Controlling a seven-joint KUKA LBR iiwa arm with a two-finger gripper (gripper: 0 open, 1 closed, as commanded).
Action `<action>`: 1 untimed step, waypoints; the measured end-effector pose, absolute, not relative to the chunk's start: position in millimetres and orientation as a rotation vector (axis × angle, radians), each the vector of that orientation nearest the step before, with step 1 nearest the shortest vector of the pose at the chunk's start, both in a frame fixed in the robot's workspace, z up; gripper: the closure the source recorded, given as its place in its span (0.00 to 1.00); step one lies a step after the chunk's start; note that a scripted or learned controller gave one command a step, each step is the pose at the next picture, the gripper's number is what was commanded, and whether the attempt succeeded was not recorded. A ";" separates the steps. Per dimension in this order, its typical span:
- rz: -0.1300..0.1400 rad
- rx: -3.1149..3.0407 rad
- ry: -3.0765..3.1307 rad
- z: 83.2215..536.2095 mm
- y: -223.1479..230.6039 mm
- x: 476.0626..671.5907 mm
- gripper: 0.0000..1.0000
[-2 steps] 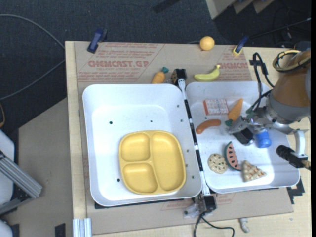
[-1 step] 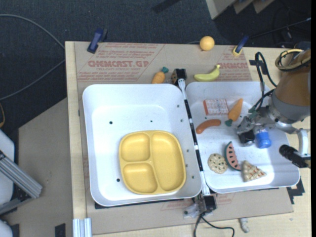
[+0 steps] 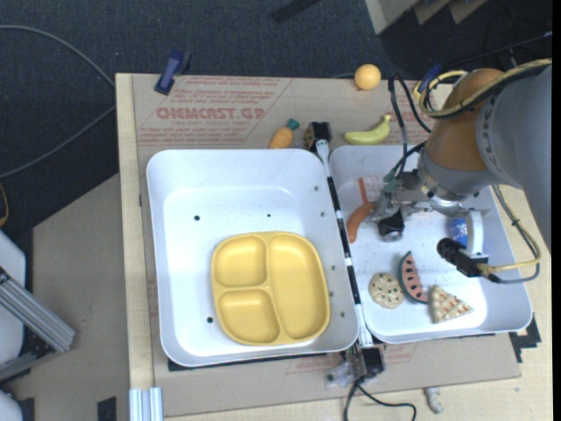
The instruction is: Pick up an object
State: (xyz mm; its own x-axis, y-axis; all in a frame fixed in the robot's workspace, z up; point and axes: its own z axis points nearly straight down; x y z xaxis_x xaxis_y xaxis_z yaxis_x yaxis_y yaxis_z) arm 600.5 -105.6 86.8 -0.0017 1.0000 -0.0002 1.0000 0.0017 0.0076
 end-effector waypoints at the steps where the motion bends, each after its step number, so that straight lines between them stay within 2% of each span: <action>1: 0.004 2.218 2.224 185.5 -19.7 579.8 1.00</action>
